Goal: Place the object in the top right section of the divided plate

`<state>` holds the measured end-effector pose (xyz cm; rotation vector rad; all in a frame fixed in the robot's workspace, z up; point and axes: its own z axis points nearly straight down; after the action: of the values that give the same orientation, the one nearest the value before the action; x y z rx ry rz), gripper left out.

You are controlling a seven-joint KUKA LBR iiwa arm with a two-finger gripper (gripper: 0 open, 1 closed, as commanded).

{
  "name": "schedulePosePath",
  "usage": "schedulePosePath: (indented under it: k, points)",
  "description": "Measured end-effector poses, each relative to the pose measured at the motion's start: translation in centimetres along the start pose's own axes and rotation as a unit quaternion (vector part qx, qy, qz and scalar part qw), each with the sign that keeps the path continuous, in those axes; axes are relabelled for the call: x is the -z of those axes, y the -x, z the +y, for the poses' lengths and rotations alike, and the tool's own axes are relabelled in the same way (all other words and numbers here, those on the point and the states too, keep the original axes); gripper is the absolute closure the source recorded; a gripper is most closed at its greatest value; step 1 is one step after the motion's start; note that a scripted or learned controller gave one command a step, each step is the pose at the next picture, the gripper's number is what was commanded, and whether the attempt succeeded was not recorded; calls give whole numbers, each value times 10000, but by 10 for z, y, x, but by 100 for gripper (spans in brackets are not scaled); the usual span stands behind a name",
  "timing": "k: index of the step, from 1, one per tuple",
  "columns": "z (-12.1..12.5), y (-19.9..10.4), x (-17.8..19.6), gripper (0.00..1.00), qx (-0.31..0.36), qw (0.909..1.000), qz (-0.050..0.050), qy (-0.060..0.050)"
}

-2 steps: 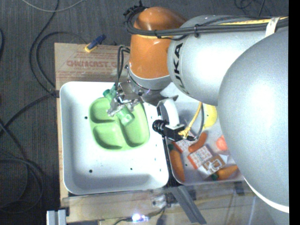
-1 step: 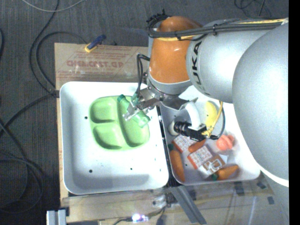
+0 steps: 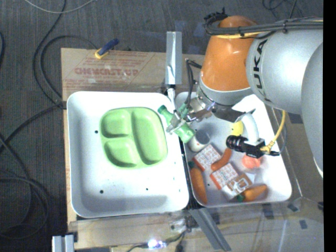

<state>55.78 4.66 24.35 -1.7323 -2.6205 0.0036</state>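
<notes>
End effector (image 3: 181,115) grips green bottle (image 3: 177,125) beside divided plate (image 3: 134,136).

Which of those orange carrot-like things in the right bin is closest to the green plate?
The carrot along the right bin's left wall, just past the divider from the green divided plate. The other carrot lies near the bin's far lower corner.

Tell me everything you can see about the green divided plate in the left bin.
The green divided plate is light green with a smooth, plastic-looking finish and rounded corners. Raised ridges split it into three hollow sections: two smaller ones stacked on the view's left, one long one on the right. It lies flat, face up, slightly rotated, on the floor of the left white bin, toward its upper middle. Its sections hold nothing. A green bottle-like object at the end effector hangs by its upper right corner; contact is unclear.
</notes>
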Motion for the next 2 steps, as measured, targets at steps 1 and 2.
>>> schedulePosePath:
  k: [1,2]
  points:
    - [0,0,0,0,2,10000,1,0]
    - [-63,29,-22,0,1919,9814,9,4]
